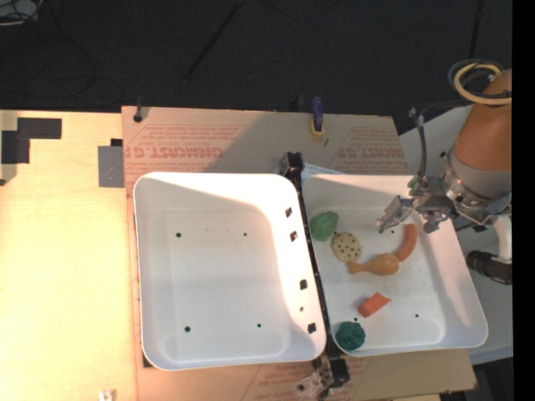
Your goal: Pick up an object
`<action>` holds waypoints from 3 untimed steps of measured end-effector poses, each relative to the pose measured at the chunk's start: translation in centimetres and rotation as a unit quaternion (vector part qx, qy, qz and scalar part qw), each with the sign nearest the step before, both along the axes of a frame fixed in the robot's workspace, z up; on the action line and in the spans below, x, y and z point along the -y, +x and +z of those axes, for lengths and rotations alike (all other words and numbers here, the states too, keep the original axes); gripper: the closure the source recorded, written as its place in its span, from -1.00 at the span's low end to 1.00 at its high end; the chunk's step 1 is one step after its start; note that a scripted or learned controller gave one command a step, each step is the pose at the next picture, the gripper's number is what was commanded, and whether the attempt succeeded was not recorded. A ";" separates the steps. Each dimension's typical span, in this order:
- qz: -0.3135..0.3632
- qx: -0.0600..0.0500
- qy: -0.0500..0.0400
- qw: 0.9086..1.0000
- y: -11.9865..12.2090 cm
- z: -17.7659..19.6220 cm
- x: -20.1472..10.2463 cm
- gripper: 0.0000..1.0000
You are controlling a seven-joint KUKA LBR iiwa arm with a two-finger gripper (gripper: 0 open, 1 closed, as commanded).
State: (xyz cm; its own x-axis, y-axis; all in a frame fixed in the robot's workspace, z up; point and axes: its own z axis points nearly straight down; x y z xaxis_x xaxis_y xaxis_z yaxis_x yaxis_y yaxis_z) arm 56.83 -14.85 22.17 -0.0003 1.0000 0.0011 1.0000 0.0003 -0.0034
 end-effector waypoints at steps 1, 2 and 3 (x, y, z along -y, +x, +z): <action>0.000 -0.001 0.000 1.000 0.0 1.0 0.0 1.00; 0.003 0.006 0.000 1.000 1.0 10.1 -5.2 1.00; -0.005 -0.005 -0.001 1.000 -6.3 2.0 3.4 1.00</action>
